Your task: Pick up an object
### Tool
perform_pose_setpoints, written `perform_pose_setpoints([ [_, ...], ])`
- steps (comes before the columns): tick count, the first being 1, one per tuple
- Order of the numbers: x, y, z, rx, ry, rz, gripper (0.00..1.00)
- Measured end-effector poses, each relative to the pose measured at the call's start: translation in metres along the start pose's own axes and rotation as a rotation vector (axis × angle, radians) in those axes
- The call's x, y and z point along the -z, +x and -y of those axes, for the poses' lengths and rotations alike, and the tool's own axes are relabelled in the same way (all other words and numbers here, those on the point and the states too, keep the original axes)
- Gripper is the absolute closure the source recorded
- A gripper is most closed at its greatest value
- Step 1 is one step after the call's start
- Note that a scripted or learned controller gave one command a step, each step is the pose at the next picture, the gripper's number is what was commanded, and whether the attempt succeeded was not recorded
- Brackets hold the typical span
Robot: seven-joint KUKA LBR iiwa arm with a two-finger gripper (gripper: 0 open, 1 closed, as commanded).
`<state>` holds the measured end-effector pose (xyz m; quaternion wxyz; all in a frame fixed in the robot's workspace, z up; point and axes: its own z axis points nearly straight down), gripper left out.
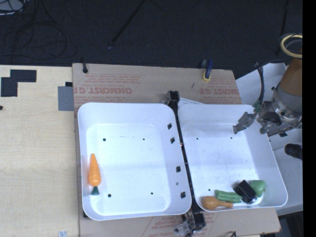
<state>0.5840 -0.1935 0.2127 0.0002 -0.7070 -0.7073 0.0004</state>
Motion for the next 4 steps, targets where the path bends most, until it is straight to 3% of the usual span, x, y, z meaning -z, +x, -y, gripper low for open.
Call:
perform_pose_setpoints([
  [1, 0.016, 0.063, -0.063, 0.006, -0.004, 0.000, 0.00],
  [2, 0.214, 0.124, -0.061, 0.007, -0.019, 0.000, 0.00],
  [3, 0.289, 0.160, -0.034, 0.004, -0.005, -0.001, 0.00],
  [4, 0.327, 0.212, -0.061, 0.004, -0.003, -0.001, 0.00],
])
